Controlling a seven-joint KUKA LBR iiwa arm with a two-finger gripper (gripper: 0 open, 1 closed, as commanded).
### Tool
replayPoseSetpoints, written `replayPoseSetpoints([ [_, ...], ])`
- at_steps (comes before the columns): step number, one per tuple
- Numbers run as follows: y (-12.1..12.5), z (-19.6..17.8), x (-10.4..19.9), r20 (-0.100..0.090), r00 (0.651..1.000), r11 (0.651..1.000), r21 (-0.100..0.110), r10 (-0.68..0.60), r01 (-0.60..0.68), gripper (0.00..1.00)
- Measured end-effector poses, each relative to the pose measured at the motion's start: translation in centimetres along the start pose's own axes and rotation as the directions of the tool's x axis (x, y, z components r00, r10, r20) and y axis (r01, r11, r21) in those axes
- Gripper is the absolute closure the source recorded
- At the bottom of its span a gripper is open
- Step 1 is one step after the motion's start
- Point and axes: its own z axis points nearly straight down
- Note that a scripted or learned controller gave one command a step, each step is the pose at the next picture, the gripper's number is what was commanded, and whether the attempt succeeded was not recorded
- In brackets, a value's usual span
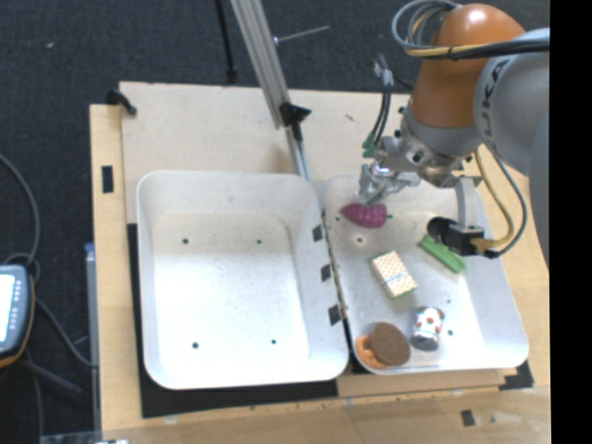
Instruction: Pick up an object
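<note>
Camera view looks down on the bench [222, 128] with two white bins side by side, and the grey arm [504, 81] enters from the right edge, its orange band rounded above the wrist and the wrist angled down toward the far left corner of the right bin [490, 289]. The gripper [374, 195] hangs directly over a magenta object [364, 215], its metal tip at or just above that object's top; whether the two touch cannot be told, and the spread of the gripper is too blurred to judge. The magenta object is a small, rounded, lumpy piece lying flat near the right bin's far left corner, close to the wall shared with the left bin [231, 276]. Five loose things lie in the right bin: the magenta object, one green bar [442, 253] near the far right side beside a black part of the arm's fittings, one tan patterned block [394, 274] about mid-bin, one small white and silver piece with red marks [427, 327] toward the near edge, and one brown disc on an orange base [386, 344] at the near left corner. One slanted metal post [264, 58] rises from the bench's far side.
</note>
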Motion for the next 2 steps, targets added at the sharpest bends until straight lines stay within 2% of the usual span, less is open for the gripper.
replayPoseSetpoints([
  [1, 0.1, -0.6, 5.9, -0.001, 1.000, 1.000, 0.001, -0.001, 0.001, 1.00],
  [2, -0.4, 1.1, 11.1, 0.001, 1.000, 1.000, 0.005, 0.001, -0.001, 1.00],
])
